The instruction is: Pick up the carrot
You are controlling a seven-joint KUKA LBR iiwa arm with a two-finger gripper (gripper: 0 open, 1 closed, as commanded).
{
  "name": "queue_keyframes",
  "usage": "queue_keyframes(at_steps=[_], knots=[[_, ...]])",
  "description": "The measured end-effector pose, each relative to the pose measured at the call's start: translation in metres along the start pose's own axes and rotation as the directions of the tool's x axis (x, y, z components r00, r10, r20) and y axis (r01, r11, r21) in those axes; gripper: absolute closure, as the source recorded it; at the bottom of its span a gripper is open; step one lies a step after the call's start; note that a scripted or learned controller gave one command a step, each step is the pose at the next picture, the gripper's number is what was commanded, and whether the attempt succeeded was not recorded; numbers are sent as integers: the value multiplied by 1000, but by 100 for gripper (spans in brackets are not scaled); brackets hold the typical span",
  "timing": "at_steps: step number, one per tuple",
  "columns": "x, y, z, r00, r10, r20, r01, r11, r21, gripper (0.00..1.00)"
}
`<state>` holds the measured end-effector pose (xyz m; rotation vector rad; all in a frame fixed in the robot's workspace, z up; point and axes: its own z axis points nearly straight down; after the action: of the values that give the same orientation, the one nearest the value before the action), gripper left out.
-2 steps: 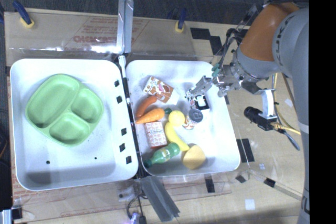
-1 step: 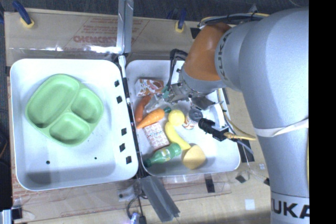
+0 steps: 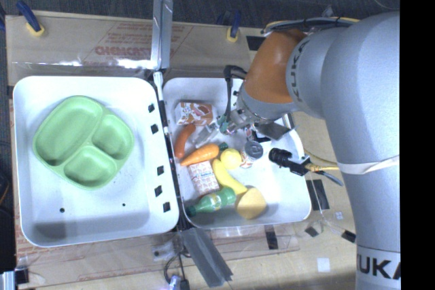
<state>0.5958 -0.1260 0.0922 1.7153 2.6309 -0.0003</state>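
The carrot [image 3: 201, 154] is seen lying slantwise in the right bin [image 3: 298, 214], touching a yellow banana [image 3: 228, 173] and a small carton [image 3: 203, 178]. The gripper [image 3: 238, 124] is poised just above-right; its opening cannot be told. A descent centred across the carrot's middle is advised, neighbours being avoided.

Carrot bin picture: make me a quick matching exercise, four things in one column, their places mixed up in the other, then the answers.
Things:
1. carrot
2. green plate
3. green bottle
4. pincer

Places:
A. in the left bin
B. near the front wall of the right bin
C. above the right bin
D. middle of the right bin, beside a yellow banana

Pairs: 1-D, 2-A, 3-B, 4-C
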Motion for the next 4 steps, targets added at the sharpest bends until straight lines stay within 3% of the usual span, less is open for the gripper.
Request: queue_keyframes(at_steps=[1,2,3,4], knots=[[40,-19,0,948,-319,-3,319,948,1,0],[39,-18,-10,947,-322,-2,322,947,1,100],[52,13,-101,925,-379,1,379,925,-1,100],[52,13,-101,926,-378,0,378,926,0,0]])
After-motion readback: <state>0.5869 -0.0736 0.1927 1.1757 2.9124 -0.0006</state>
